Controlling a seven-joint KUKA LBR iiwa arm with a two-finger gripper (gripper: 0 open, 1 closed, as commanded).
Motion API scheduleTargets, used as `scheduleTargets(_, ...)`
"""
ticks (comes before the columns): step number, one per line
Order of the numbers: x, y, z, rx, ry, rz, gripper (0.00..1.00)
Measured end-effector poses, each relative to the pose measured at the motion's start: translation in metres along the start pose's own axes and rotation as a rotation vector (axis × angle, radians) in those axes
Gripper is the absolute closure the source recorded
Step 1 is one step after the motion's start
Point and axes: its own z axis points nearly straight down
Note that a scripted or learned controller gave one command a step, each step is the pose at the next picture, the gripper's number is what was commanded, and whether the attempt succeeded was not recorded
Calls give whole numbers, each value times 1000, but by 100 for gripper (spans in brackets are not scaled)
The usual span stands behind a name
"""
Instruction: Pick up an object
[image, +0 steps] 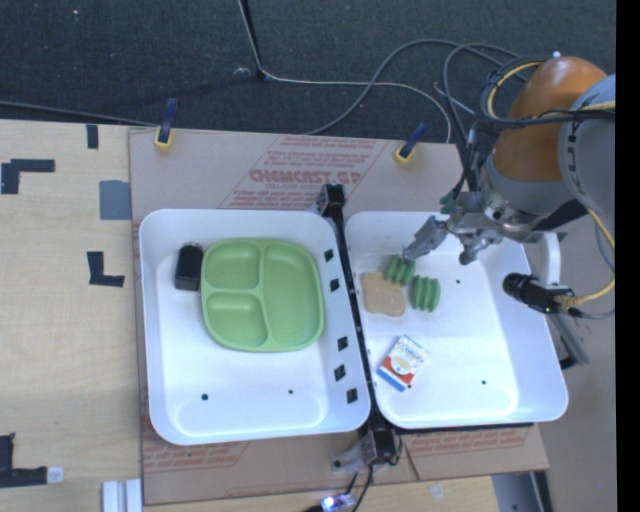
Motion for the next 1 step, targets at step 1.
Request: scheduleTargets(1,0,2,-6,-11,-2,-2,0)
